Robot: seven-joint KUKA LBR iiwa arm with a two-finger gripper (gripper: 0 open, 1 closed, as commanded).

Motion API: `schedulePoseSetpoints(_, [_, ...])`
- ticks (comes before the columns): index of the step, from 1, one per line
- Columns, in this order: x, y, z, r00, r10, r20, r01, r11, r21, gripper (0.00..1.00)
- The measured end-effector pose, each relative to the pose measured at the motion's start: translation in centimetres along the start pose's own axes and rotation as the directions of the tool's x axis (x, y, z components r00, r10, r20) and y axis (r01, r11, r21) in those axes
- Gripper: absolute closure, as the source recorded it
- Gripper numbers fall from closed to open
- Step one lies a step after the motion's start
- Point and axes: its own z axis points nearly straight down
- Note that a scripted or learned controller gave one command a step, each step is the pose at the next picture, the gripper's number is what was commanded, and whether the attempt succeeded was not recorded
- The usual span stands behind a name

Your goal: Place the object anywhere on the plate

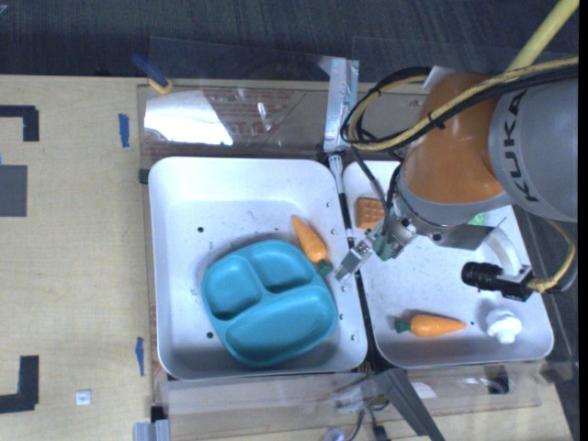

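Pickup stage: the pincer [363, 252] hangs low over the divider [362, 312] between the two bins, tipped toward the left bin [211, 200]. You cannot tell from this slant whether it is apart or together, and nothing can be seen clamped in it. Just left of it lies a carrot [309, 235], tilted, its green end pointing at the pincer and its body just beside the upper right rim of the blue plate [266, 306]. This looks to be the task's thing, and it is on the bin floor, not on the plate. The arm [459, 154] looms over the right bin [432, 283], where a waffle [369, 211] sits near the divider, and a second carrot [436, 324] and a white piece [502, 325] lie along the near side, well apart from the plate.

By this reading the placing is not yet done. Your next move calls for a sure hold on the carrot, a lift clear of the plate's rim, and a short carry left to release it over any compartment.
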Motion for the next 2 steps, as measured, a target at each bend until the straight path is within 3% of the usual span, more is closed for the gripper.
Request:
schedulePoseSetpoints(1, [-0.05,0.17,-0.82,1.0,0.0,0.001,0.0,1.0,-0.001,1.0])
schedulePoseSetpoints(2, [-0.04,0.15,-0.78,1.0,0.0,0.0,0.0,1.0,0.0,0.0])
